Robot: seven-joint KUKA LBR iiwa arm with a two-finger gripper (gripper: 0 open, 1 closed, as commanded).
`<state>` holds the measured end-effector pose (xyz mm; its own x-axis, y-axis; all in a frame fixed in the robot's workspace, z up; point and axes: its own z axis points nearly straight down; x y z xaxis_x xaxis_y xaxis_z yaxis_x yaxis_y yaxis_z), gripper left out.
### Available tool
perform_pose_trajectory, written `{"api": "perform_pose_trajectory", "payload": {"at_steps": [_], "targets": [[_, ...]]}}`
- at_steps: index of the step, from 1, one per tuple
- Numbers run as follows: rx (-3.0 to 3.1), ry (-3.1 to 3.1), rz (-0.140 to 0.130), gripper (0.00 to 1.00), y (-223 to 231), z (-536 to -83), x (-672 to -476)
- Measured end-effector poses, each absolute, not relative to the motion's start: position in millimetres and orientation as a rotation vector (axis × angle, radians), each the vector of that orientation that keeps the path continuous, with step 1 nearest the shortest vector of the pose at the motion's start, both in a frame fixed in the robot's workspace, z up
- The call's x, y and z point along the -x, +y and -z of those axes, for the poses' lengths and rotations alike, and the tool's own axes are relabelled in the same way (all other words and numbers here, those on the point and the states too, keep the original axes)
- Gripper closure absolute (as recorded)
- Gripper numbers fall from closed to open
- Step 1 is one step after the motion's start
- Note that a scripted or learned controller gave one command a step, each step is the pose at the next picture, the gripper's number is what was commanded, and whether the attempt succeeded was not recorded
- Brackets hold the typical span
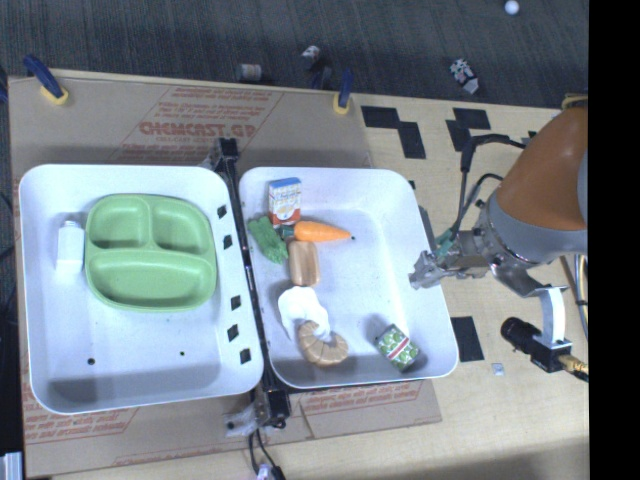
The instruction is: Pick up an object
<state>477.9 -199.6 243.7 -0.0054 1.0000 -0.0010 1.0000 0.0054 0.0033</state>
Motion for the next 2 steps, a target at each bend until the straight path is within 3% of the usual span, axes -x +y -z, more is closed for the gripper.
{"api": "perform_pose_trajectory", "payload": {"at_steps": [1,2], "targets": [[-2.215,2.224,-0.001,1.0,-211.2,-255.1,-477.1],[-2.213,2.23,0.001,1.0,-155.2,-226.1,-477.1]]}}
